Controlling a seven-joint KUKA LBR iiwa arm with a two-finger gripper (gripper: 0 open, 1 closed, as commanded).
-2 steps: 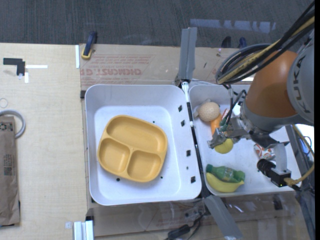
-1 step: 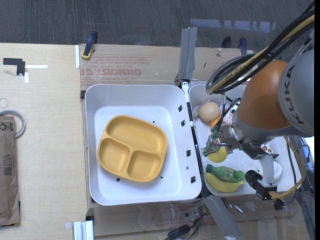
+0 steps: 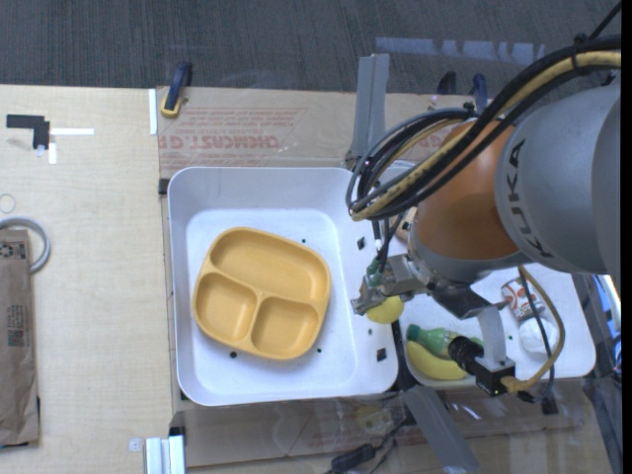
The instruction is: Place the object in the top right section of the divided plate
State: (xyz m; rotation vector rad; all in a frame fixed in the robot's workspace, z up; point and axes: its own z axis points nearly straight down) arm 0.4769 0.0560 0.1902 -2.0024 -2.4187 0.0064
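Fingers of the gripper (image 3: 378,299) pinch a small yellow lemon (image 3: 386,310) above the seam between the two bins (its long axis is too hidden to tell). Well left, the yellow divided plate (image 3: 263,291) lies tilted in the left bin (image 3: 188,294), bare white floor around it.

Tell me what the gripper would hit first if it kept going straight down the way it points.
Probably the rim where the two bins meet: the gripper, with a small yellow object at its tip, hangs about over the left bin's right wall. Depth is unclear, so it might land just inside.
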